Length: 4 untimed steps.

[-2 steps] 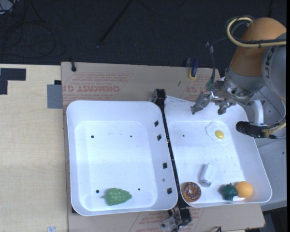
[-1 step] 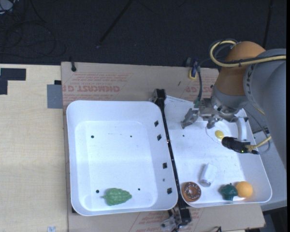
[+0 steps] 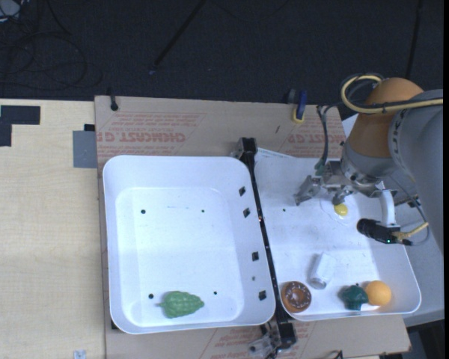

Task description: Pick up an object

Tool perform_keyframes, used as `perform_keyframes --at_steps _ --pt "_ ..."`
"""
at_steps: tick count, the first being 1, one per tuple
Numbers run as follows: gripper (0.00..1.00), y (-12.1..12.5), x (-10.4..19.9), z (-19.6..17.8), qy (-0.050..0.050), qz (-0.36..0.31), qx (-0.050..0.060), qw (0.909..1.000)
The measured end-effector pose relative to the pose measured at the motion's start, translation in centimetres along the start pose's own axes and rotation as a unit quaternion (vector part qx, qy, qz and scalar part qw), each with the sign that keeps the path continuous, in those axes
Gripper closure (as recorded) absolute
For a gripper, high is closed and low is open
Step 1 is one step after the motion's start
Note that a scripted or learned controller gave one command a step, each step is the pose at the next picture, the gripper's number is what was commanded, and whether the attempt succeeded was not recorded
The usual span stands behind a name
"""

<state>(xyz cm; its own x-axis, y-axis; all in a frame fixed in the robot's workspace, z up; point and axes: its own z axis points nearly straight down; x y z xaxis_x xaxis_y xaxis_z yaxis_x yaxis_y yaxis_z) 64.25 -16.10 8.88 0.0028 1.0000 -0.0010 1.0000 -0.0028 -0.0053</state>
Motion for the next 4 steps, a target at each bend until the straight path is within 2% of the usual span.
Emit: perform_keyframes --at_steps 1,2,3,4 --pt "0.0 0.2 2.1 -11.6 0.0 -0.003 -0.007 1.0" --pt "0.0 -0.1 4.5 -2.2 0.001 -0.002 0.002 1.0" --pt "0.0 0.2 16.2 -10.4 0.003 -0.007 -0.005 1.0" --pt "1.0 0.0 15.4 -10.9 0.001 -0.003 0.0 1.0"
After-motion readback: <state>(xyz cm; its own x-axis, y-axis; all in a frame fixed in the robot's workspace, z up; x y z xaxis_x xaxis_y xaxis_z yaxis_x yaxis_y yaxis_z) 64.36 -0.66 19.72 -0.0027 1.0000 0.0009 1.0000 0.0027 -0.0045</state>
